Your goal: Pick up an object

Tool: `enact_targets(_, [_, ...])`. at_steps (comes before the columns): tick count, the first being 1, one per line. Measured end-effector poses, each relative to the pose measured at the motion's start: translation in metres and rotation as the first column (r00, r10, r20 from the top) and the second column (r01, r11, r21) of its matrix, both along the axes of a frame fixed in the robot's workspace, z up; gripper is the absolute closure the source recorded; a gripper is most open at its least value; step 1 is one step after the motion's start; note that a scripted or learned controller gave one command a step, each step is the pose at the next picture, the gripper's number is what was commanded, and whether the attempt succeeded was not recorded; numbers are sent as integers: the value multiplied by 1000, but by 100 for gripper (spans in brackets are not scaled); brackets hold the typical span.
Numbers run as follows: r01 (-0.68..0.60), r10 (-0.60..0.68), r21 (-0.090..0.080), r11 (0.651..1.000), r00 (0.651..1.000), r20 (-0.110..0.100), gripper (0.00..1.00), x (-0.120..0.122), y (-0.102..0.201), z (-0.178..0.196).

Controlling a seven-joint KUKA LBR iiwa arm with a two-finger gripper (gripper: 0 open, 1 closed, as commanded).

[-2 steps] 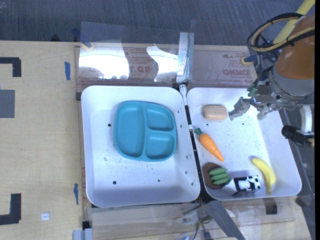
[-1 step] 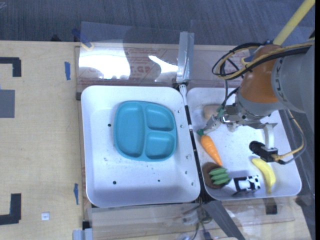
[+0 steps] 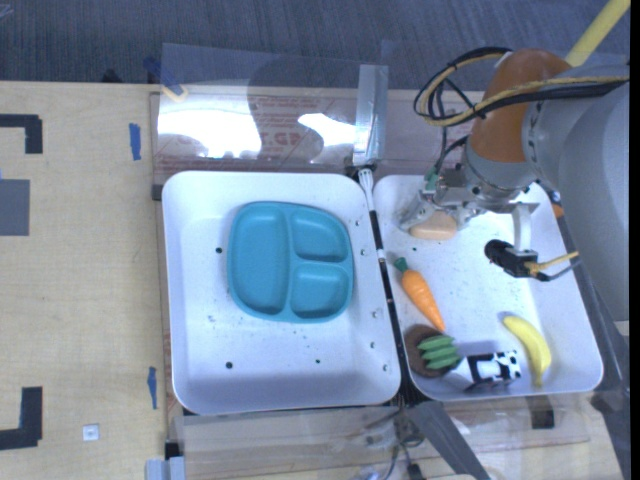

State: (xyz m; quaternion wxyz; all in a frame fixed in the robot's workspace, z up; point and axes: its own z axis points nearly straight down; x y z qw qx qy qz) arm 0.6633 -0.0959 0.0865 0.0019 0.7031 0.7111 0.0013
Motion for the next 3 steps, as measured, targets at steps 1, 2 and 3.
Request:
enact_targets(1, [-2, 2, -1, 1000, 1000, 2, 100, 1, 0, 11])
enact_targets(2, [-56, 56, 1, 998, 998, -5, 100, -11, -9, -1])
enact_targets(3, [-51, 51, 3, 999, 999, 11, 100, 7, 70, 106])
